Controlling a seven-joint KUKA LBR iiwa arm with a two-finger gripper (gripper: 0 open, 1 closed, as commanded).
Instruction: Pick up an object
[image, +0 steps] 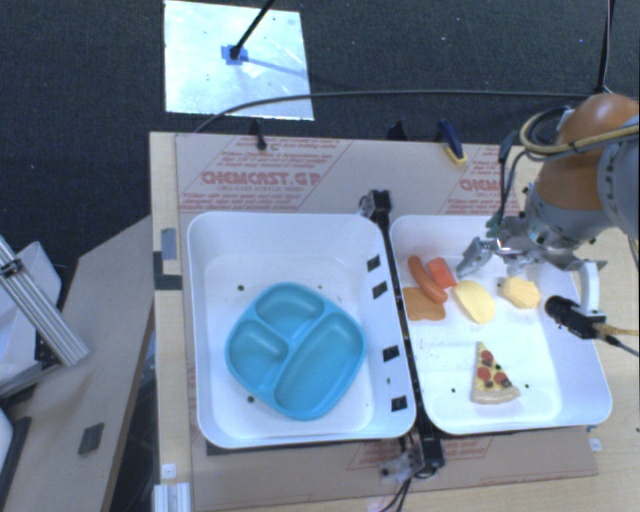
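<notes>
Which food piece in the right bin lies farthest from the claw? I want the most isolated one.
The pizza slice, alone near the right bin's front edge; the other pieces cluster near the claw.

Right bin (570, 400): hot dog (429, 277), two yellow pieces (474, 300), pizza slice (492, 376) lying flat.

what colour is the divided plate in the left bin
Light blue, plain with no pattern; the divided plate shows clearly in the camera view, lying in the left bin.
</notes>
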